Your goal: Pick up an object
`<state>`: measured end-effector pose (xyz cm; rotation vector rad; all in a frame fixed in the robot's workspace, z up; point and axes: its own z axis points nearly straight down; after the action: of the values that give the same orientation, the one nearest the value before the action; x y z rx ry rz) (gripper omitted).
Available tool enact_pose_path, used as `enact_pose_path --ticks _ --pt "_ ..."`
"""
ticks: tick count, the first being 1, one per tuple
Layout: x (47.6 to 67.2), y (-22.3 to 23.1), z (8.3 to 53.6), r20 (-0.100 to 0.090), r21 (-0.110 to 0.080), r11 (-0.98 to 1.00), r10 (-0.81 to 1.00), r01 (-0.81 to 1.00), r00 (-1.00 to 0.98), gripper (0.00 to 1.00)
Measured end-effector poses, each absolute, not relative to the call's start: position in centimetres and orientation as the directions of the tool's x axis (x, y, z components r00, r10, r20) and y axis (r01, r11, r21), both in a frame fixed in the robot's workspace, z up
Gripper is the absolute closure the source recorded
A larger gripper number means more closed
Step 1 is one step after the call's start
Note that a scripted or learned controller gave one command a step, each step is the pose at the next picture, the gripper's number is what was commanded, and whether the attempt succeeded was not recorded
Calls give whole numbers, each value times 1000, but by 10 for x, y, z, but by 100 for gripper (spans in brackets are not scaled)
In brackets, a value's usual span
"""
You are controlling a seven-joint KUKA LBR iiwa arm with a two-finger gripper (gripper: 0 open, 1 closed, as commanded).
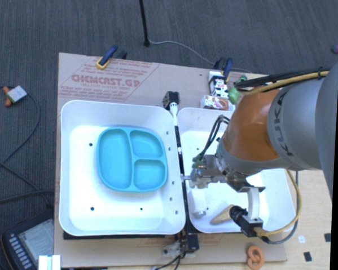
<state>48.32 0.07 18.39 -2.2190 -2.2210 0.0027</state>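
Note:
My gripper (201,180) hangs low over the left part of the right bin (282,182), beneath the grey arm and its orange band (253,127). The arm's bulk hides much of that bin. A tan cone-shaped object (221,215) lies near the bin's front edge, a little right of and in front of the gripper. A small white object (198,205) lies just in front of the gripper by the bin's left wall. A blue three-compartment plate (131,159) rests in the middle of the left bin (78,194).
An orange ring (255,257) lies on the bench in front of the right bin. A small printed box (217,95) sits behind that bin. Blue clamps (107,56) grip the cardboard's back edge. A black clip (171,99) stands between the bins.

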Motion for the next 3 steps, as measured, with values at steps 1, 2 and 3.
enact_pose_path --ticks 1,2,3 --pt "493 -18 184 0 -2 0 1000 1000 0 100" --pt "483 -14 184 0 -2 0 1000 1000 0 100" --pt "483 -24 184 0 -2 1 1000 1000 -1 100"
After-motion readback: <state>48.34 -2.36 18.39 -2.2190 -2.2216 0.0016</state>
